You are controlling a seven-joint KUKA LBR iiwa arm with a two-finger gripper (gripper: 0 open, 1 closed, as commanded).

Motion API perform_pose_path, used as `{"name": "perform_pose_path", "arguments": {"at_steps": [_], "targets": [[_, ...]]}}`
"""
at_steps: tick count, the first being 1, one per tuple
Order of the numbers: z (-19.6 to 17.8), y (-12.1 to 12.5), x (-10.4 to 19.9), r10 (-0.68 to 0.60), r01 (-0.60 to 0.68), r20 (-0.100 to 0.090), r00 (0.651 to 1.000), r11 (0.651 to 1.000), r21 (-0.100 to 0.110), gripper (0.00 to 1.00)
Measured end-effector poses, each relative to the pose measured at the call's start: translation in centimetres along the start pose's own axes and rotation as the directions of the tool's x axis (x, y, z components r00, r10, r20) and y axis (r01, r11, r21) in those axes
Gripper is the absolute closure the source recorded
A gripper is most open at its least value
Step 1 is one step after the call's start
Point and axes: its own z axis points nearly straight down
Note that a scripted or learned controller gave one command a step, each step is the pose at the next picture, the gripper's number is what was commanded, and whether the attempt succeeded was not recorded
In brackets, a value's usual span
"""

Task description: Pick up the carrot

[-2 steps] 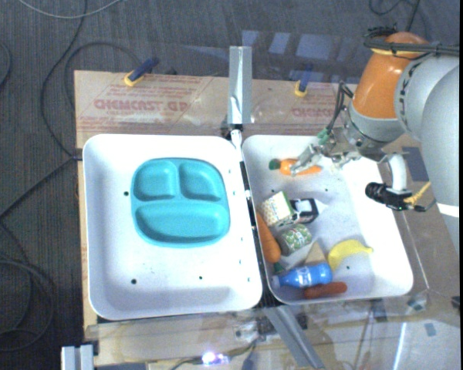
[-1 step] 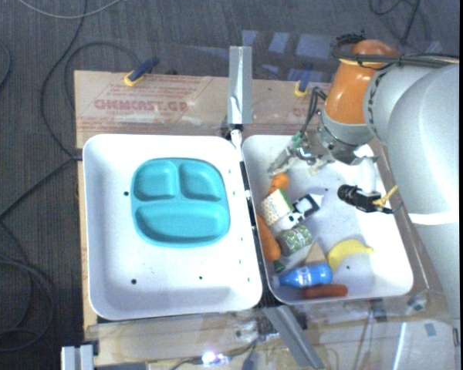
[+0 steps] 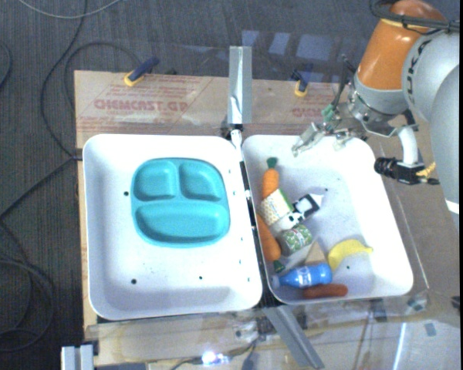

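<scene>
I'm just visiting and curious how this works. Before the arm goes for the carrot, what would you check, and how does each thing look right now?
1. Carrot in sight: ok. The carrot lies near the top left of the right bin, green end up.
2. Tool free: ok. The tool hangs over the bin's top edge, nothing between its fingers.
3. Tool over carrot: not ok. It sits to the carrot's right and farther back.
4. Room around carrot: not ok. A small bottle touches its lower end; the bin wall is close on its left.
5. Fingers open wide enough: cannot tell.
</scene>
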Motion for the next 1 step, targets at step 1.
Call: {"name": "perform_pose_path", "arguments": {"at_steps": [1], "targets": [[9.23, 0.48, 2.87, 0.077, -0.077, 0.001, 0.997, 0.997, 0.001, 0.00]]}}
